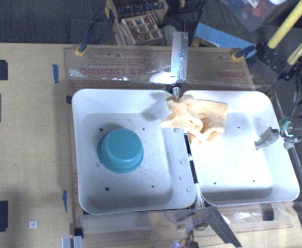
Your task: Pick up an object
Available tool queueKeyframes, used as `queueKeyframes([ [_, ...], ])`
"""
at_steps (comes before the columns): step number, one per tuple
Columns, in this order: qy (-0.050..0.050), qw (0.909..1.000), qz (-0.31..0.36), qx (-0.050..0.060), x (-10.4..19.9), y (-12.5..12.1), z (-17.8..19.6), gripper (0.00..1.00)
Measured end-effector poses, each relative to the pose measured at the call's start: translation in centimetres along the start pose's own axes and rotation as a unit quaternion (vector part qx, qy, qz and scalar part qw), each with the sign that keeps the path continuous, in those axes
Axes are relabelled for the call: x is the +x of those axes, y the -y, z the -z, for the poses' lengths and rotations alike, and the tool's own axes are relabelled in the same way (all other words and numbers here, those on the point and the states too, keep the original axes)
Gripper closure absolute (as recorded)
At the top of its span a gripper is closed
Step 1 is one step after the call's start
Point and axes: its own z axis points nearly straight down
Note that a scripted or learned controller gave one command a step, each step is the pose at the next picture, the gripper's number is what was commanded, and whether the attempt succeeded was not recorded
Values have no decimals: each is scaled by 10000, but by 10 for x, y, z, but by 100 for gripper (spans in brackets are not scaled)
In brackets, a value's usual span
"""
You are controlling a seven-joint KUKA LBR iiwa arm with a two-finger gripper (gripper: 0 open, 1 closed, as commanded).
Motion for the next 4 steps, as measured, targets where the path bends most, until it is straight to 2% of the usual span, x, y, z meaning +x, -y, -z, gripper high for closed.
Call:
queueKeyframes([
  [1,-1,9964,853,5,71,-62,-95,0],
  [2,21,9879,1548,-50,91,-108,-127,0],
  [3,30,9665,2565,-42,99,-158,-127,0],
  [4,30,9665,2566,-42,99,-158,-127,0],
])
